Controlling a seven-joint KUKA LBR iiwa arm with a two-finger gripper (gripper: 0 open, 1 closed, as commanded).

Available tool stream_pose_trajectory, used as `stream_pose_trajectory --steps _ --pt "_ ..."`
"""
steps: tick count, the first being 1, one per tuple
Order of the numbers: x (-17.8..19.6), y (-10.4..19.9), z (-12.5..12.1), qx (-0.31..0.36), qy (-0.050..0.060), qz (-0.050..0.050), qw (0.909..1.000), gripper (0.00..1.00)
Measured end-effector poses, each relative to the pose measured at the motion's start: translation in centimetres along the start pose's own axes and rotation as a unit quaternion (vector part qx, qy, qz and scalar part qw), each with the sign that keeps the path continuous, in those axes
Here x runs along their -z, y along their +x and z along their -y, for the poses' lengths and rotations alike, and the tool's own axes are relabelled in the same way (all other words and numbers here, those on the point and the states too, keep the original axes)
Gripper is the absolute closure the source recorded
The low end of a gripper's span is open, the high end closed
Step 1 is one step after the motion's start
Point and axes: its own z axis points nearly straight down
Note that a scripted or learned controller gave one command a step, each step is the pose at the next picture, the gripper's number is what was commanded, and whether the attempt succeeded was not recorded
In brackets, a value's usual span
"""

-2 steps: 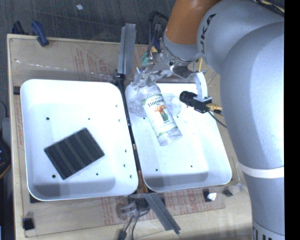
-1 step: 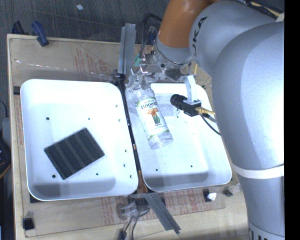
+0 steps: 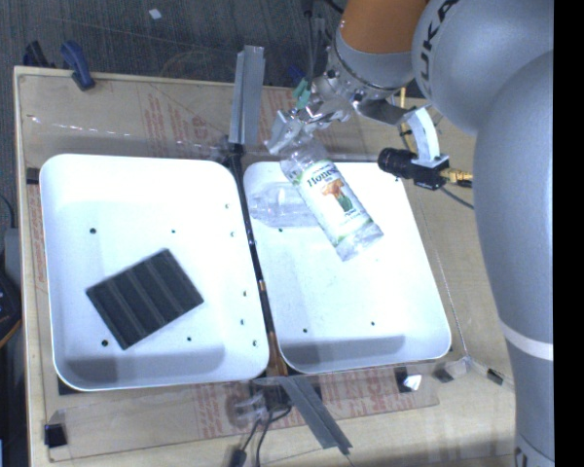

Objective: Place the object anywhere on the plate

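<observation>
The arm reaches in over the far edge of the right bin [image 3: 423,334], and its gripper [image 3: 307,129] sits at the neck end of a clear plastic bottle [image 3: 333,202] with a green and white label. The bottle hangs at a slant, cap end up by the gripper, its base over the right bin's floor; whether the fingers truly clamp it cannot be told from here, though the tilt suggests a lift in hand. The target, a dark ribbed plate [image 3: 144,297], lies flat in the left bin [image 3: 54,251], well apart from the bottle. The next move likely calls for carrying the bottle across the divider between the bins and lowering it onto the plate. A crumpled clear plastic scrap [image 3: 273,207] lies in the right bin beside the bottle.
</observation>
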Motion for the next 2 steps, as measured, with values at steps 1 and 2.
stream_pose_trajectory --steps 1,2 --pt "-4.6 0.0 2.6 -0.057 0.002 -0.001 0.9983 1.0" --pt "-4.4 1.9 0.0 -0.058 0.001 -0.001 0.9983 1.0"
